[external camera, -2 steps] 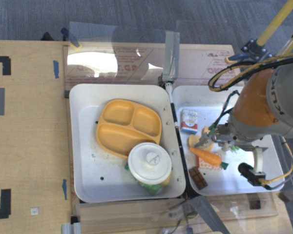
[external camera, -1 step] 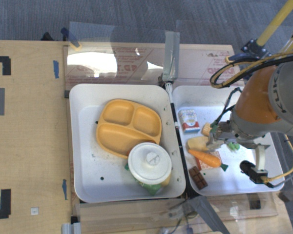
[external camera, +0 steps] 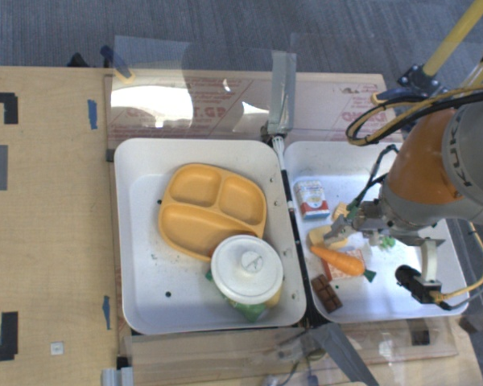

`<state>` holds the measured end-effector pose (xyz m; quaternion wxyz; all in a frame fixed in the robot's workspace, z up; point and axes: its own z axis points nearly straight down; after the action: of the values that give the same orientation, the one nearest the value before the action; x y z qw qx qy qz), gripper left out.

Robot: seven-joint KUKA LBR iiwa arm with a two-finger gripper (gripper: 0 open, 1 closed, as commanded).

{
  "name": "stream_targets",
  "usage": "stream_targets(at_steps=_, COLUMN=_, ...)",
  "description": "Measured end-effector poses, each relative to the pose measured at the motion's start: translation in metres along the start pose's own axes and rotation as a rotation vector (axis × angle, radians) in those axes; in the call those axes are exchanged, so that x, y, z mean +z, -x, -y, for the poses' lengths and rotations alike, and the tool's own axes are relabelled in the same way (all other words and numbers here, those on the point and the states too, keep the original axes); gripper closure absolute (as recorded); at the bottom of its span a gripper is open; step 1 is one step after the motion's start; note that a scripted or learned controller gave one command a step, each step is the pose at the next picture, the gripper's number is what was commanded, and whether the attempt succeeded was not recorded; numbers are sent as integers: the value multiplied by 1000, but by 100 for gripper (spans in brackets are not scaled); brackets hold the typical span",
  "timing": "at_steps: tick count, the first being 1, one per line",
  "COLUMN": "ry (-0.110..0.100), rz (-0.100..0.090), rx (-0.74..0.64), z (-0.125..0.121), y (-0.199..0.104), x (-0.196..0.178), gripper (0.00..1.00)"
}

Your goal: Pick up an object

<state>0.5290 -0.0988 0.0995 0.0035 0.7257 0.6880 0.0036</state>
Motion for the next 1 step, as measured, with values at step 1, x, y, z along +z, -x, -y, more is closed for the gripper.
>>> stream_targets(at_steps=1, ry=-6, rz=-1, rx=97, z=26, y=-46, x=-87, gripper=0)
